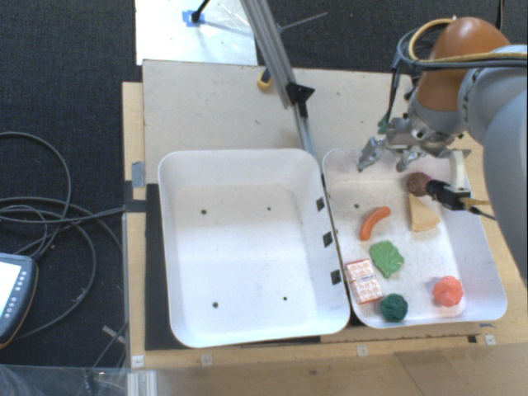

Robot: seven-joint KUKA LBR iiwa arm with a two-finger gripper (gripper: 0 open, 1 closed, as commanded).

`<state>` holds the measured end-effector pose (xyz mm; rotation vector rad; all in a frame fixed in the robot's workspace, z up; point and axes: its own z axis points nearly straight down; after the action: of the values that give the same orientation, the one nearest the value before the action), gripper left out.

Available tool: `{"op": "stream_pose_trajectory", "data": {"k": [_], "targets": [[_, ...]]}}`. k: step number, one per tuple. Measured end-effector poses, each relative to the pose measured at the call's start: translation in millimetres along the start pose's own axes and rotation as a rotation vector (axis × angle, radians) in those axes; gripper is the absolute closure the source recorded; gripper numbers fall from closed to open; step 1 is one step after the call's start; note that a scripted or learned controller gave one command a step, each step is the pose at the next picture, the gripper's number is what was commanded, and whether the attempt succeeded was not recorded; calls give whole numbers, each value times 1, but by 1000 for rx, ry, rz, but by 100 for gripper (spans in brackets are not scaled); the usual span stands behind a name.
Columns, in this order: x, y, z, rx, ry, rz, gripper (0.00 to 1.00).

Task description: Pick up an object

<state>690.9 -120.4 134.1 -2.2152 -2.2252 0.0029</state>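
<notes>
My gripper (383, 162) hangs over the far rim of the right bin (495, 291), its fingers (364, 160) spread open with nothing between them. Below it in that bin lie an orange sausage (374, 221), a tan cheese wedge (424, 214) and a dark maroon round piece (417, 182). Nearer the front edge are a green leaf (386, 258), a small red-and-white box (363, 280), a dark green ball (393, 307) and a red-orange fruit (447, 291). The sausage is the closest of these to the fingertips.
The left bin (169, 246) stands beside the right one, their walls touching. A grey metal pole (276, 52) slants from the top down to the gap between the bins. Cables (49, 213) and a tablet (12, 291) lie on the floor at left.
</notes>
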Motion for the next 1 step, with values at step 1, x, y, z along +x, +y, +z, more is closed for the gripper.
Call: {"op": "stream_pose_trajectory", "data": {"k": [1], "targets": [[0,2,-16,-8,-2,-3,100]]}}
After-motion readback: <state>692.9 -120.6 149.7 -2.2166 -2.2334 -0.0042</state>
